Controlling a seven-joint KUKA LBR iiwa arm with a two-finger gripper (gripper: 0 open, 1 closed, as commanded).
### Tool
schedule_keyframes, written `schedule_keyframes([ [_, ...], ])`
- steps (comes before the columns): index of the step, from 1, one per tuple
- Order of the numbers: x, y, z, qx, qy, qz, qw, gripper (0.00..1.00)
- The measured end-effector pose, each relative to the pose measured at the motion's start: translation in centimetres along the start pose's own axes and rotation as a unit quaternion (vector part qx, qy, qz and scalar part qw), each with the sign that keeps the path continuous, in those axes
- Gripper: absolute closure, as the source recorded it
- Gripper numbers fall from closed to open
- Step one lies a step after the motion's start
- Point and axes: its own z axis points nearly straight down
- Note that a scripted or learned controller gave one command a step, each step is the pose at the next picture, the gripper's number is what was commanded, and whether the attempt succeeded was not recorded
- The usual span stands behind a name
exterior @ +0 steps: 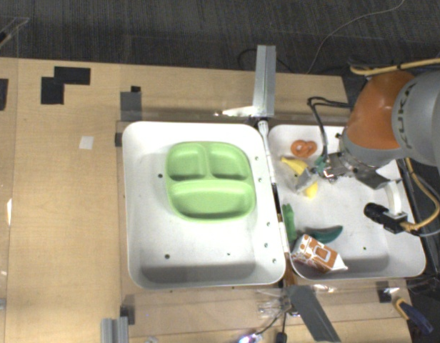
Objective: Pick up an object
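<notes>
- Bench layout: two white bins sit side by side. The left bin [141, 213] holds a green divided plate [208, 179] lying flat near its centre. The right bin [377, 252] holds the loose objects.
- Candidate objects in the right bin: an orange ring-shaped item [303, 148] near the far rim; a yellow item [293, 165] just beside it; a second small yellow piece [311, 189] a little nearer the camera; a dark green elongated item [326, 232] near the middle; a thin green item [288, 220] along the dividing wall; and a brown and white carton [318, 255] tilted against the near corner.
- Arm position: the arm reaches in from the right, its orange band [373, 116] above the far right corner of the bin. The gripper [326, 168] is low in the far part of the right bin, close to the yellow items and the orange ring.
- Jaw state: cannot be determined; the tip is small and cluttered, and no object is clearly seen held.
- Step in hand (judgement): the approach or grasp attempt on the cluster of yellow items.
- Next move (judgement): centre one object between the tip, secure it, then lift straight up clear of the bin wall. Neighbouring items lie close, so a nudge may scatter them.
</notes>
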Motion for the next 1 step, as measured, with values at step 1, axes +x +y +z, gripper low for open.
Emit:
schedule_keyframes([
  [1, 0.61, 0.66, 0.32, -0.004, -0.002, -0.021, 0.9998, 0.0],
])
